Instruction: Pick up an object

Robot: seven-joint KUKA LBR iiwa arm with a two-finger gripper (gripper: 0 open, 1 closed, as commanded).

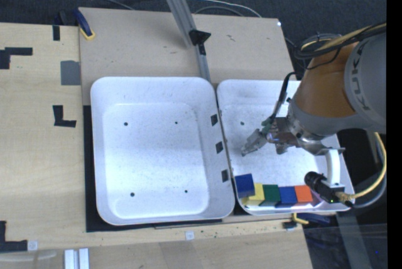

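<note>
Progress on the pick is slight, as far as the camera view lets me judge: nothing is lifted yet, and the whole grasp is left to do. My gripper [251, 143] hangs over the bare floor of the right bin [251, 95], its fingers [247, 148] pointing toward the wall that this bin shares with the left bin [151, 148]. They look drawn close together at the tips, with nothing between them, though at this size I cannot tell whether they are fully closed or whether they touch the bin floor. The things I could take lie below my fingers in the view, along the bin's near edge: a blue block [244, 184] nearest, then a yellow block [255, 197], a green block [271, 193], a second blue block [287, 195] and an orange block [303, 193] in a row, touching one another. I judge I must move toward that row and part my fingers before any of them can be gripped.
</note>
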